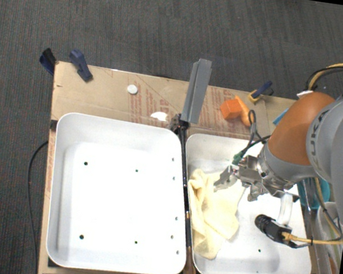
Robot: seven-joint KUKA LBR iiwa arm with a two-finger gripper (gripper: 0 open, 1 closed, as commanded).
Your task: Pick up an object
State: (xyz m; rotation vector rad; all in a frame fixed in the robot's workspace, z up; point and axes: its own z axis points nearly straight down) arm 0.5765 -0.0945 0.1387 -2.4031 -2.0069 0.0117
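Note:
A pale yellow crumpled cloth (212, 214) lies in the left half of the right bin (268, 261), against the divider. My gripper (240, 184) hangs above the cloth's upper right edge, its fingers spread apart with nothing between them. The grey arm with its orange band (298, 130) reaches in from the right over the bin.
The left bin (66, 149) sits beside the right one. A grey upright post (196, 92) stands at the divider's far end. An orange object (233, 108) and blue clamps (80, 64) sit on the cardboard behind the bins. Cables and a black connector (270, 226) hang by the wrist.

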